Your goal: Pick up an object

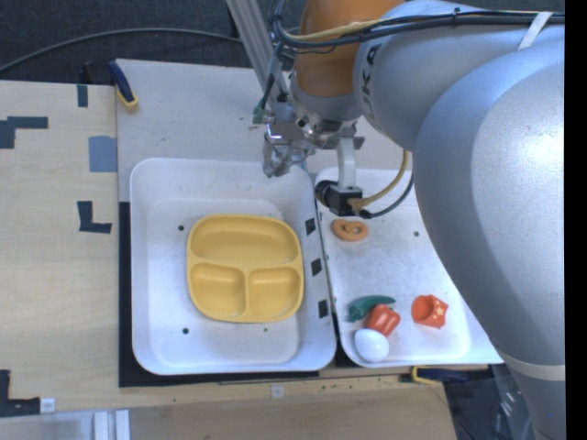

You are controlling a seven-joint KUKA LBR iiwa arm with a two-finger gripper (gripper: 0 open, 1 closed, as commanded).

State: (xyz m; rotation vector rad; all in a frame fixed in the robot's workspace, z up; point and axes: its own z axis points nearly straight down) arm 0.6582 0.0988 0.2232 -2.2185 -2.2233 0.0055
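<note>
Looking down on the bench from the fixed camera, the grey arm [459, 108] sweeps in from the right and fills the upper right, its orange band [344, 26] sitting above the wrist. The gripper [280, 161] hangs over the far edge of the left bin [151, 246], near that bin's upper right corner; whether its fingers stand wide or narrow cannot be told here, since the wrist hardware and cabling crowd the tip, and nothing can be seen held there. Inside the left bin lies a yellow divided plate [245, 267], flat, with one long compartment toward the far side and two smaller ones toward the near side. The right bin [404, 255] holds the small pieces: a tan ring-shaped piece [349, 230] near the dividing wall toward the far side, and at the near end a cluster of a white egg-like piece [371, 345], a red pepper with a green stem [378, 315] touching it, and an orange-red piece [429, 311] just beside them. The relation that matters for a pick: the plate lies toward the camera and slightly left of the gripper, in the same bin, while the ring lies to its right across the wall between the bins, and looks the nearest small candidate. The near cluster lies well apart from the gripper, at the opposite end of the right bin.
</note>
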